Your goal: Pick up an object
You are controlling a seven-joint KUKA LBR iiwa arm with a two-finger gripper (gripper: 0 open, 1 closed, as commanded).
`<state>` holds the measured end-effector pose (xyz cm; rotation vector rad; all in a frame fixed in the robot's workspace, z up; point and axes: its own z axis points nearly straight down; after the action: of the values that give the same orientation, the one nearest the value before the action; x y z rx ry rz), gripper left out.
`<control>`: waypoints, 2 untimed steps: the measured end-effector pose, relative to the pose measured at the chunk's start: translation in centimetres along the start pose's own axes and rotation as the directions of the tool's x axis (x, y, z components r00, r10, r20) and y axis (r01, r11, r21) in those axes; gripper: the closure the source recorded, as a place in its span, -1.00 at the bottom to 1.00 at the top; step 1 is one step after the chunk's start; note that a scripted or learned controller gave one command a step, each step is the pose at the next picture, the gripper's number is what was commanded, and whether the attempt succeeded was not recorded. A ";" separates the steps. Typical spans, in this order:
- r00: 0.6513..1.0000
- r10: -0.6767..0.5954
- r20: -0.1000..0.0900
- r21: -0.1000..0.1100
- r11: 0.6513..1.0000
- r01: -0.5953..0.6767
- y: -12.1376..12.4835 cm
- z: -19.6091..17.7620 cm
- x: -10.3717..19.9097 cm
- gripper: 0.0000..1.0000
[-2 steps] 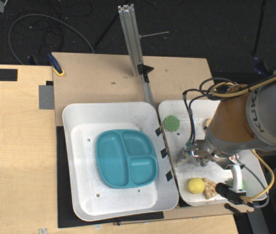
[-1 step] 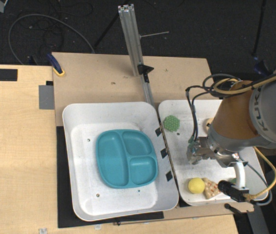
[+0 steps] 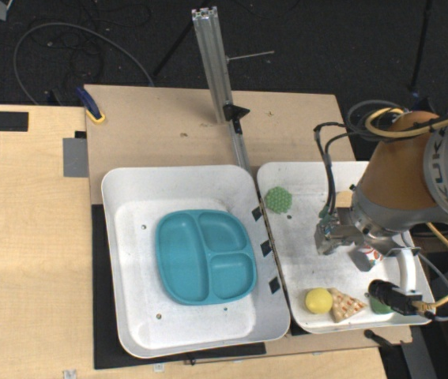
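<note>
Table (image 3: 168, 125) bears two bins; jaws (image 3: 330, 238) low in right bin (image 3: 306, 188), above yellow ball (image 3: 318, 300); grip state unclear, nothing visibly lifted yet.

Grey arm (image 3: 445, 164), orange band (image 3: 397, 168), black cables (image 3: 328, 164)

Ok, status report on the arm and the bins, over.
Two-finger gripper low over right white bin. Yellow round ball, green bumpy ball lying loose. Teal divided tray in left bin.

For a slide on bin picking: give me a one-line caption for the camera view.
KUKA arm's gripper hovers in the right bin near a green ball; a teal divided tray sits in the left bin.
</note>
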<state>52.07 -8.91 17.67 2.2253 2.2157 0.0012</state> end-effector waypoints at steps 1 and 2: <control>1.000 -0.004 0.000 -0.001 1.000 0.004 -0.5 -5.2 -0.4 1.00; 1.000 -0.004 -0.001 0.002 1.000 0.004 -0.4 -6.2 -0.5 1.00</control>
<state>51.64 -9.41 23.91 2.2220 2.2218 -0.0006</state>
